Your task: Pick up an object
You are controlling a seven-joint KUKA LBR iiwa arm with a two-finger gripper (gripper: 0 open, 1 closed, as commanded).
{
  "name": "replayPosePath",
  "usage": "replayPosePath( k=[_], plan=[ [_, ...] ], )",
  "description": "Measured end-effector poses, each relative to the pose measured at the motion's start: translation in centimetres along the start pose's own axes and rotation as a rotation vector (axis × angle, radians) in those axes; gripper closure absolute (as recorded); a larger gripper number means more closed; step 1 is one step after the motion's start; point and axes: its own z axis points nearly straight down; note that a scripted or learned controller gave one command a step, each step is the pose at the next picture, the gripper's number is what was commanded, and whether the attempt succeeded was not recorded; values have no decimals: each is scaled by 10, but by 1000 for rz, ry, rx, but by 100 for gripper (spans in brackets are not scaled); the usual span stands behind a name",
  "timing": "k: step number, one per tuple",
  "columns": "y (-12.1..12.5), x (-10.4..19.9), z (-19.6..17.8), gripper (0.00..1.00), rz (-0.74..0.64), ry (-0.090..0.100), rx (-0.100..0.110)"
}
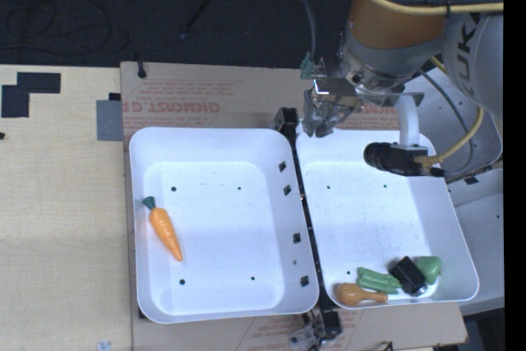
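Arm (419, 4): grey body with orange band, entering from the right, positioned above the far edge of the bins, near the divider between them.
Bench (57, 201): light wood surface, carrying a brown cardboard sheet (214, 90) with reversed red lettering beneath the bins.
Left bin (214, 292): shallow, white, rounded corners; holding one item near its left wall.
Right bin (386, 210): shallow, white, set directly beside the left bin, joined along a dark central strip with clips; holding a cluster of items at its near right corner.
Gripper (322, 121): suspended over the far rim of the right bin, close to the central strip, raised clear of the bin floor; nothing visible between the fingers; open or closed state not discernible at this angle.
Carrot (164, 230): orange with green top, lying flat in the left bin, tip pointing toward the near edge, apart from all other items.
Green vegetable (378, 279): elongated, lying in the right bin's near corner, touching the black object.
Black object (408, 274): small block, resting between the green vegetable and a rounded green item (429, 265).
Orange pear-shaped item (358, 294): against the near rim, just beside the green vegetable.
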Motion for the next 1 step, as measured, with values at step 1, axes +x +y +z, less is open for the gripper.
replayPosePath(
  k=[1],
  plan=[
    [42,59,-90,100,-6,5,-24]
  ],
)
